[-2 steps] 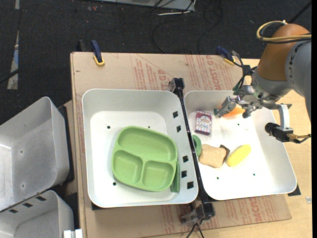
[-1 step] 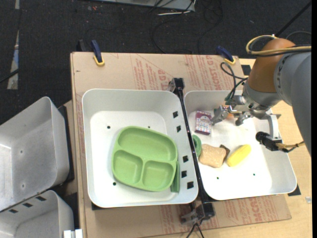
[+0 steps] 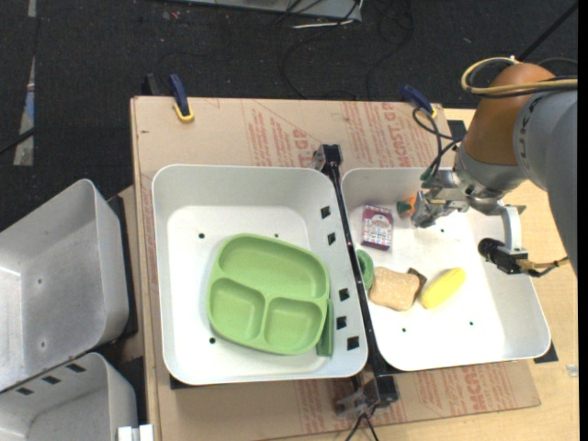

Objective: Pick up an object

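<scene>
My gripper (image 3: 430, 206) hangs low over the back of the right bin (image 3: 514, 338), on the grey arm with its orange band (image 3: 503, 108). A small orange and dark green object (image 3: 409, 208) lies right at its tip; whether it is touched is hidden. A pink and purple packet (image 3: 377, 227) lies to the left of the gripper. Nearer the front sit a tan slice of bread (image 3: 395, 288) and a yellow lemon-like piece (image 3: 442, 288). A green item (image 3: 366, 266) peeks out at the bin's left wall.
The left bin (image 3: 175, 200) holds a light green divided plate (image 3: 268, 294). A black divider bar (image 3: 344, 246) runs between the bins. A black fitting with a cable (image 3: 501, 254) sits at the right bin's right side. Grey tubs (image 3: 55, 265) stand off the bench at left.
</scene>
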You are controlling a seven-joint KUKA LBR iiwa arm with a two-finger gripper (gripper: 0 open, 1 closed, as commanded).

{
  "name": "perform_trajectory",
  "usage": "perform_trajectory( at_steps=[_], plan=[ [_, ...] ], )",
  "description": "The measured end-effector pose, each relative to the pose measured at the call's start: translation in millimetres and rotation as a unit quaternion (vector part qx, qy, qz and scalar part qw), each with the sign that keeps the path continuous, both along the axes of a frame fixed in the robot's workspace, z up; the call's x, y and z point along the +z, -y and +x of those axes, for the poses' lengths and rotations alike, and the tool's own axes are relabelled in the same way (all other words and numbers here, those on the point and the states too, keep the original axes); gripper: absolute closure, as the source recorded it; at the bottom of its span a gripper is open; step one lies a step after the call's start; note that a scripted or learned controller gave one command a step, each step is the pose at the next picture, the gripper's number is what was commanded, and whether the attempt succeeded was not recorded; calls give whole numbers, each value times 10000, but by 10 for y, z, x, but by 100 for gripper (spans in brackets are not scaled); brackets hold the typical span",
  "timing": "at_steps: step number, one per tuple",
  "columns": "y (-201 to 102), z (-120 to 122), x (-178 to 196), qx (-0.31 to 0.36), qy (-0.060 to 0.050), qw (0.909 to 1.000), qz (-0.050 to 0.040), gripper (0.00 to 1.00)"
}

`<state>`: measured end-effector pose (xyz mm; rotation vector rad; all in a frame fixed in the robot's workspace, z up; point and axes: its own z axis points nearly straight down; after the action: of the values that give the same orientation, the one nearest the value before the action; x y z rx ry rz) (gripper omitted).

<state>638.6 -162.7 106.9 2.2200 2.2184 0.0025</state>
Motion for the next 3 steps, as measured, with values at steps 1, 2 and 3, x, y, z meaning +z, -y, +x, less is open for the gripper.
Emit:
perform_trajectory(
  at_steps=[1,2,3],
  plan=[
    [-9,110,591,21,22,10000,-3,100],
    [-16,52,1205,21,26,10000,-7,100],
    [-16,65,1742,24,19,10000,-5,100]
  ],
)
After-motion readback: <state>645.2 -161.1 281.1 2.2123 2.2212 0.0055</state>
